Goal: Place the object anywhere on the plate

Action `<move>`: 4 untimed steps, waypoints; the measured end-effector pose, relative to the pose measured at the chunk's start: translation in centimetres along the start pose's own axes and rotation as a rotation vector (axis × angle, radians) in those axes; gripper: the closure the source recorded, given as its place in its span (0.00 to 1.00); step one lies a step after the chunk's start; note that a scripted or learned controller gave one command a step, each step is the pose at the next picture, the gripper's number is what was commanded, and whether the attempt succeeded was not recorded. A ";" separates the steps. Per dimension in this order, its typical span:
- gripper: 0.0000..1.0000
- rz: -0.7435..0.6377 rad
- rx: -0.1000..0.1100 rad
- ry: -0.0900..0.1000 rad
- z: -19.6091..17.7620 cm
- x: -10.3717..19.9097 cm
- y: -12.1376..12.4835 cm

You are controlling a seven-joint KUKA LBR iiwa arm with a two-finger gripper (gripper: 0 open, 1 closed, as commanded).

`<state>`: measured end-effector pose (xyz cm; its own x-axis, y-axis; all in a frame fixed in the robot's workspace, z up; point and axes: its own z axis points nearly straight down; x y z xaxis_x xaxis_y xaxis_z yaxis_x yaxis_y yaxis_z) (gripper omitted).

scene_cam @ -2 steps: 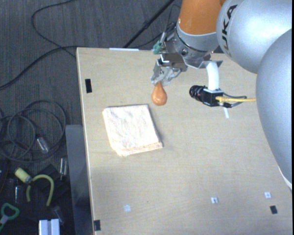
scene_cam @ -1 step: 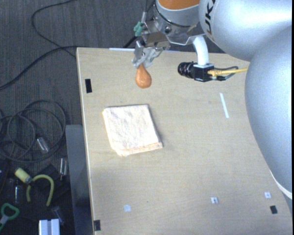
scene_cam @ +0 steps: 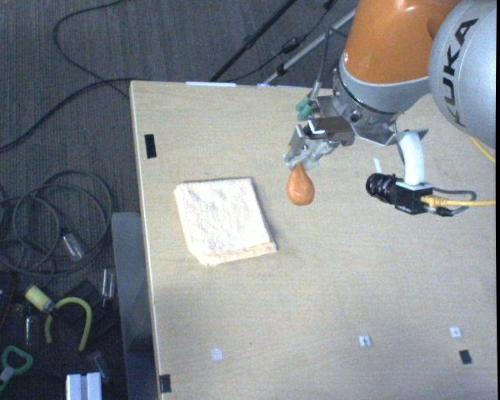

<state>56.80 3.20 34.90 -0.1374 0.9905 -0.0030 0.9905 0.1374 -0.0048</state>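
Observation:
A small orange pear-shaped object [scene_cam: 300, 188] hangs with its narrow top between the fingers of my gripper [scene_cam: 303, 162], which is shut on it. The object is over the wooden bench top [scene_cam: 333, 307], a little right of a white, square, cloth-like pad [scene_cam: 225, 221]. That pad lies flat near the bench's left side and is the only plate-like thing here. The object's left side is a short gap from the pad's right edge. The grey arm with its orange band [scene_cam: 400, 23] reaches in from the upper right.
A small black device with a yellow cable [scene_cam: 397, 189] sticks out from the wrist to the right of the gripper. The bench's left edge [scene_cam: 142, 223] drops to a dark floor with coiled cables [scene_cam: 42, 223] and hand tools [scene_cam: 62, 315].

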 end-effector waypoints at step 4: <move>1.00 0.110 -0.001 0.000 3.8 -10.6 5.7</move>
<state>63.89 -6.57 31.08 -0.0280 0.9996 -0.0036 0.9996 0.0280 -0.0038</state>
